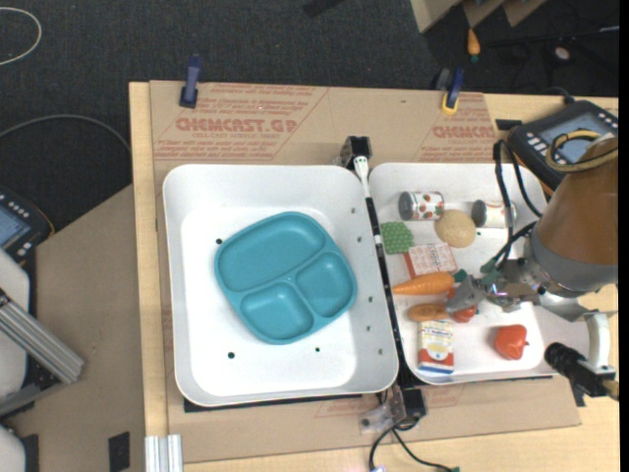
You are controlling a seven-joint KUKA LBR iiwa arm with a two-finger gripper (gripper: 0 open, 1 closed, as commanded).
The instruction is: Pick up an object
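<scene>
My gripper (pixel 470 297) is low in the right bin (pixel 526 364), near its middle, with the grey arm and its orange band (pixel 588 214) reaching in from the right. Right under its tip lies a small red item (pixel 464 314), partly hidden. An orange carrot (pixel 423 284) lies just left of the gripper, touching or nearly so. Below the carrot is a brown sausage-shaped piece (pixel 427 312). A red pepper-like toy (pixel 510 340) sits to the lower right, and a small carton (pixel 437 348) stands near the front rim.
Further back in the right bin are a small can (pixel 421 205), a beige round item (pixel 455 228), a green piece (pixel 395 236), a pink packet (pixel 430 259) and a grey cylinder (pixel 481 210). The left bin (pixel 197 352) holds a teal divided plate (pixel 284 276).
</scene>
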